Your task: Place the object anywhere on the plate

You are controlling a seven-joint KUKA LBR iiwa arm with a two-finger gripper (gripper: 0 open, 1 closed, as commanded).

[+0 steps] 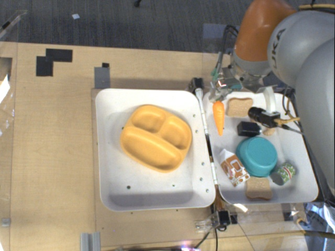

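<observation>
Carrot [218, 117] lies in right bin [309, 184], plate [156, 137] left.

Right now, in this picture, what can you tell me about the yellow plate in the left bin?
The yellow plate looks like smooth, matte plastic, rounded in outline, with three compartments: one long one along its lower left side and two smaller ones above it. It lies flat, turned at a slant, near the middle of the left bin, resting on the bin's white floor. Nothing lies on it, and nothing else touches it.

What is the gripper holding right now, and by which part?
It cannot be told. The gripper sits at the far edge of the right bin, just above the carrot, with nothing visibly between its fingers.
</observation>
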